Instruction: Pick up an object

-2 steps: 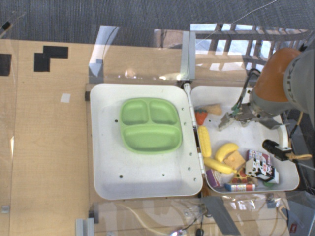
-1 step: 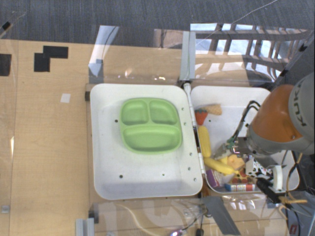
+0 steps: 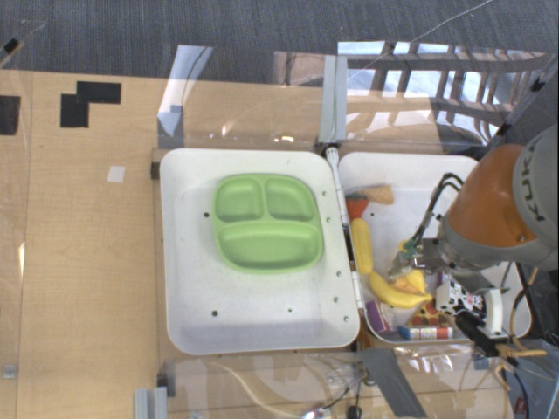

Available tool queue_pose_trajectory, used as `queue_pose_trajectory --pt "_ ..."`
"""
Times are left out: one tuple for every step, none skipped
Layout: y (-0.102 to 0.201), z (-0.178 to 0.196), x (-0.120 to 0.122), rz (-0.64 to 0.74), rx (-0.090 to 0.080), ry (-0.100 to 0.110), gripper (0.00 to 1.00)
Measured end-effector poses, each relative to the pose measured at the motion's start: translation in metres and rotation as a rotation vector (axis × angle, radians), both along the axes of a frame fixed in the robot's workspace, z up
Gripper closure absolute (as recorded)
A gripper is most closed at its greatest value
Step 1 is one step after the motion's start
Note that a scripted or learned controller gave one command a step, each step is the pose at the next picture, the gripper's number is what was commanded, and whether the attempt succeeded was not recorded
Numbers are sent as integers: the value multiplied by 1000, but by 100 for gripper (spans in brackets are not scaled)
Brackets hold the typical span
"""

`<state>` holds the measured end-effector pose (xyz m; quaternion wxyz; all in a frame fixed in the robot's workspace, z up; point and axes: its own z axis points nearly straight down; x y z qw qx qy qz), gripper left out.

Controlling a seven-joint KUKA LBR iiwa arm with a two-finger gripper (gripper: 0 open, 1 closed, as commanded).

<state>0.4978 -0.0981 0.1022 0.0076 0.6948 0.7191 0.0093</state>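
Observation:
The right bin [image 3: 397, 166] holds a small heap of objects. A yellow banana [image 3: 395, 292] lies near its front. A long yellow stick with a red and tan end [image 3: 360, 234] runs along the bin's left wall. A red and white marker [image 3: 428, 332] lies at the front edge. My gripper [image 3: 417, 264] is low over the heap, just above the banana's right end and beside a small green and yellow item [image 3: 406, 251]. The grey wrist and orange band [image 3: 489, 203] hide what lies under them.
The left bin [image 3: 188, 234] holds a green divided plate [image 3: 266, 223]. A metal divider [image 3: 342, 234] separates the two bins. Black cables and the arm's body [image 3: 524, 234] fill the right side of the right bin. Wooden bench lies to the left.

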Motion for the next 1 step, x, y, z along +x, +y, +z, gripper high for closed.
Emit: queue_pose_trajectory --pt "60 83 72 41 -3 20 100"
